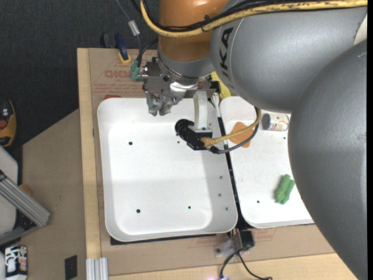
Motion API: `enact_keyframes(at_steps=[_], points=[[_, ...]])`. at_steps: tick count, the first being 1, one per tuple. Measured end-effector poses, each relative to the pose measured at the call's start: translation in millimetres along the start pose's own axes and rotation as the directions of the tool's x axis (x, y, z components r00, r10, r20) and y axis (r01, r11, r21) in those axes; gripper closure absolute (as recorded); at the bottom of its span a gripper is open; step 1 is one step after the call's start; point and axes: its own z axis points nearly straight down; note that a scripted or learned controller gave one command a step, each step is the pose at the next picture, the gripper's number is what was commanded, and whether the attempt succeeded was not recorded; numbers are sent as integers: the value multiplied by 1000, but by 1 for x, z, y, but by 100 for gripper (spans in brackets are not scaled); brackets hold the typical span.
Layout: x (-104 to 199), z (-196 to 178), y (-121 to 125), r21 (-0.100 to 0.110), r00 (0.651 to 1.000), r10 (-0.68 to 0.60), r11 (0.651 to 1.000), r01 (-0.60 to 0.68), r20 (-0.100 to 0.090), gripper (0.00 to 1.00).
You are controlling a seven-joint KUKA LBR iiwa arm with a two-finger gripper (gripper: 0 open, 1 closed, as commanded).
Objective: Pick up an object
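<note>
Overhead, the grey arm's claw [158, 105] hangs over the far edge of the left bin [116, 214]; whether it is open or closed cannot be told, and nothing shows in its grip. Directly beneath it that bin looks bare apart from small dark dots. Pickable things lie well to its right in the right bin [262, 217]: a green object [284, 189] toward the near side, an orange-brown piece [242, 134] close to the divide, and a small item [274, 122] beyond. Picking well probably means travelling right, centring over one thing, then descending straight.
</note>
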Motion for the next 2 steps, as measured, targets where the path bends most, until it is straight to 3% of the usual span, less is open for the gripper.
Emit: enact_keyframes(at_steps=[1, 2], points=[[-79, 8, -4, 0, 1000, 21, 1000, -21, 9, 100], [8, 66, -6, 4, 1000, 6, 1000, -6, 5, 100]])
